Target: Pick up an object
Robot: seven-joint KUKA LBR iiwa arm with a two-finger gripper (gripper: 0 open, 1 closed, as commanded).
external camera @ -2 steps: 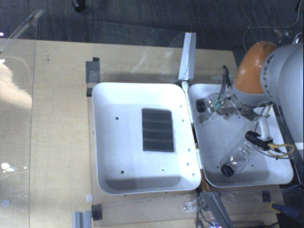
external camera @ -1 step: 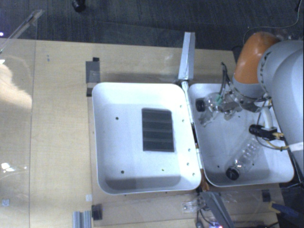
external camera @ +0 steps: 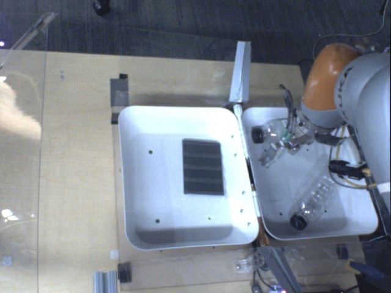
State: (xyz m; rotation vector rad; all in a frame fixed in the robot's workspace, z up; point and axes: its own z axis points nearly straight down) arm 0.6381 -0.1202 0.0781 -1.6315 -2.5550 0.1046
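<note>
Claw low in upper part of right white bin, beside clear plastic black-capped bottle; finger state cannot be told; centre over bottle body before closing.

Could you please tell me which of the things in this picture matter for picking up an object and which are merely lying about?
Part of the job:
- tool, down in the right bin
- clear bottle beside the tool
- clear bottle with a dark cap near the front of that bin

Just lying about:
- left bin
- dark ribbed pad lying in it
- metal bar on the bench
</note>
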